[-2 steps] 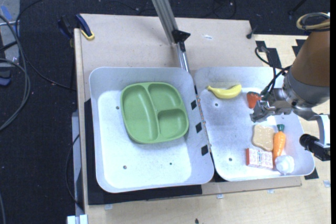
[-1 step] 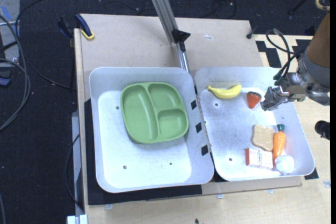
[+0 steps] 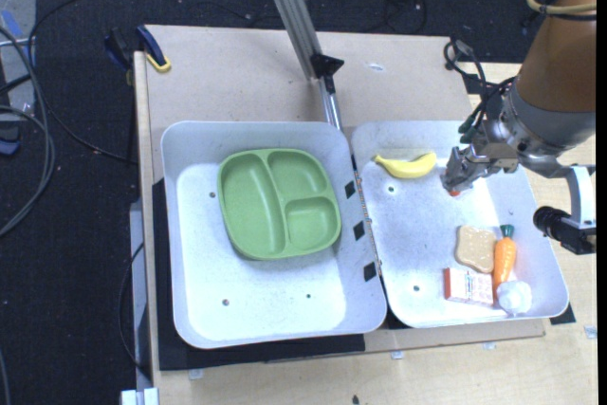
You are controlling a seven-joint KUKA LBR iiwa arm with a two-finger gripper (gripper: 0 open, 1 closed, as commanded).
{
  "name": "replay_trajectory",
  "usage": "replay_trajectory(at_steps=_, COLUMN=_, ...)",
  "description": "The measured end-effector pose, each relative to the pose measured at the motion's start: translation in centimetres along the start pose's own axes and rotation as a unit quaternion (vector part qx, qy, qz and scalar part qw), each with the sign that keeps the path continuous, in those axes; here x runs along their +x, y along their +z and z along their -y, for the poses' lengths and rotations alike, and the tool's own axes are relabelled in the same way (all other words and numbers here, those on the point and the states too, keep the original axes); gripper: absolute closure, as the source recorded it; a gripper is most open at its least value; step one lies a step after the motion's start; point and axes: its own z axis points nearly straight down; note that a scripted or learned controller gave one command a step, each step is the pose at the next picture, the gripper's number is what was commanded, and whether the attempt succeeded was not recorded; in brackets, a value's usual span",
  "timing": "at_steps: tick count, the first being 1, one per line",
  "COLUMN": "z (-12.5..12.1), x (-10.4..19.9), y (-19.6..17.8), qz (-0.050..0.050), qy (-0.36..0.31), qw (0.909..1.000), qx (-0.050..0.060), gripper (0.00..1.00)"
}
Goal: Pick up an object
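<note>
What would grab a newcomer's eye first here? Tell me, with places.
The green divided plate stands out in the left bin, bright against the white. In the right bin, a yellow banana lies near the back edge, while a slice of bread, a carrot and a small red-and-white box cluster at the front right. The gripper hangs just right of the banana.

Green divided plate (image 3: 280, 203); yellow banana (image 3: 407, 166); orange carrot (image 3: 505, 259); tan toast (image 3: 475, 248); red-and-white carton (image 3: 469, 286); both bins (image 3: 190, 299) white.
</note>
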Motion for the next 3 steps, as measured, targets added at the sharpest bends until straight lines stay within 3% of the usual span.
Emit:
replay_trajectory(at_steps=1, z=-2.3, x=5.0, y=0.3, qz=0.0, qy=0.0, qw=1.0, qx=0.0, gripper=1.0)
replay_trajectory(at_steps=3, z=-6.9, x=13.9, y=4.8, qz=0.0, qy=0.0, qw=1.0, qx=0.001, gripper=1.0)
